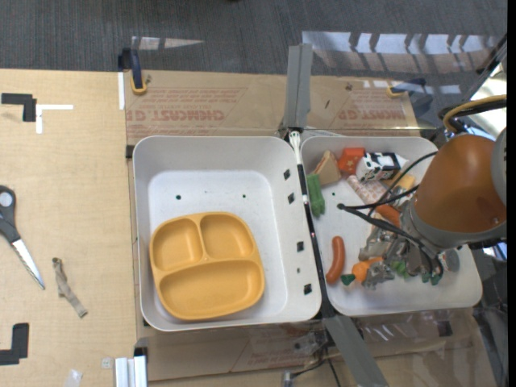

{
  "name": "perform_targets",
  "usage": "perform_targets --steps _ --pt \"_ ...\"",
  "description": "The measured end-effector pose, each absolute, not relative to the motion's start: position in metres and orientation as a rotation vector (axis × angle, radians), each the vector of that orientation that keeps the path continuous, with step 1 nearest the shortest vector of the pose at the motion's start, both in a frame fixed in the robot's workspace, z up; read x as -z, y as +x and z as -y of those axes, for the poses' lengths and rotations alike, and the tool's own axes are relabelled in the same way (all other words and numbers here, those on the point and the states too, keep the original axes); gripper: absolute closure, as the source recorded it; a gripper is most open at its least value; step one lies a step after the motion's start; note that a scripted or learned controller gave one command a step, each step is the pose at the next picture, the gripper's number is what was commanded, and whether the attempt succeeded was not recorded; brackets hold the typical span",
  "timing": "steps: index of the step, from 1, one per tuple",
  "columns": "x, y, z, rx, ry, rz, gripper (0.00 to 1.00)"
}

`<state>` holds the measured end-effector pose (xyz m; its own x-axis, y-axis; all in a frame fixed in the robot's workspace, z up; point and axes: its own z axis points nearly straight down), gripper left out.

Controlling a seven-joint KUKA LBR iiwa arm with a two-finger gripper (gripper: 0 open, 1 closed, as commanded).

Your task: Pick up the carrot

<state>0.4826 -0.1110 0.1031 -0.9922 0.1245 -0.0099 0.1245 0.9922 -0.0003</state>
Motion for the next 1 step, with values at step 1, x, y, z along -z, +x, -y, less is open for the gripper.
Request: perform_targets --steps 1 --pt "-0.1125 0.4846 0.1107 0.003 0.189 -3.122 1.0"
